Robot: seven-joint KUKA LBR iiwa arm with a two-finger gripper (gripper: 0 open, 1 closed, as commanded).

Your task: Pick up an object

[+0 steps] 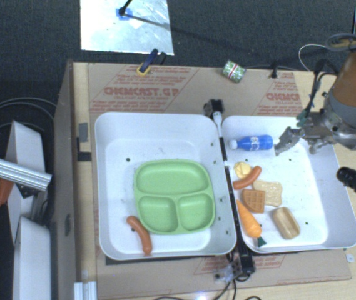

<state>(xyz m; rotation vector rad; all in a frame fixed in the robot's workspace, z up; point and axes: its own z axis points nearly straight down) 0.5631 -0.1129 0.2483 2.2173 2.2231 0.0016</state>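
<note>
Camera view: we locate the hand [285, 144] over the right bin [343, 220], its state indeterminable. The blue bottle [251, 143] lies just beside it toward the bins' divider, long axis pointing at the hand.

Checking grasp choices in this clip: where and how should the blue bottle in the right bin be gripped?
Grip the blue bottle across the middle of its body, coming straight down from above. It lies on its side, long axis running left-right, white cap end toward the divider, with bare bin floor on both long sides. The gripper is just to its right. Probably set the jaws across the narrow width.
</note>
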